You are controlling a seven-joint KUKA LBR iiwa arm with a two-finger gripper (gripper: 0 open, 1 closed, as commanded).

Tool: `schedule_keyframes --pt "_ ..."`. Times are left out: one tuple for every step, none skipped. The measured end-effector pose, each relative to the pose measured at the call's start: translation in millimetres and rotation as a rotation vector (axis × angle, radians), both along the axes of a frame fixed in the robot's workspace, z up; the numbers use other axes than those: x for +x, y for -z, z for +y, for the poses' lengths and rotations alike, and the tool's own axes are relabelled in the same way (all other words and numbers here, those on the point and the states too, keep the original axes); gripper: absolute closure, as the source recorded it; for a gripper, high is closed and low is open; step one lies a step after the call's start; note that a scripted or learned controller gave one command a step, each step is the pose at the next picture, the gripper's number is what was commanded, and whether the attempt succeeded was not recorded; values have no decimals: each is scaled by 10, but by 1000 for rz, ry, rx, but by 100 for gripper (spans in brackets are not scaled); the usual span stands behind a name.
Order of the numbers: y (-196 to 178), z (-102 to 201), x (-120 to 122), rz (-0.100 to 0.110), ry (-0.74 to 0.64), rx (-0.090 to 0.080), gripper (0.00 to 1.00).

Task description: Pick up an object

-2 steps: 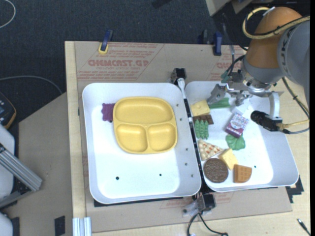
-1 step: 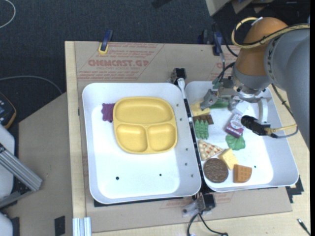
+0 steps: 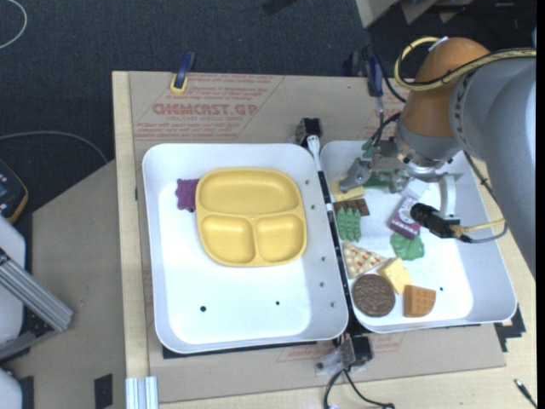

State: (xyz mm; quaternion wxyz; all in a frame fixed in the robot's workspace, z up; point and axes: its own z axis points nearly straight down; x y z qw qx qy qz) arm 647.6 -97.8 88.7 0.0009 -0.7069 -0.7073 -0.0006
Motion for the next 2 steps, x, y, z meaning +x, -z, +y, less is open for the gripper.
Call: schedule_keyframes --pt "-132 -2 36 -13 -1 -2 100" --pt "-654 57 125 -3 -1 -3 100"
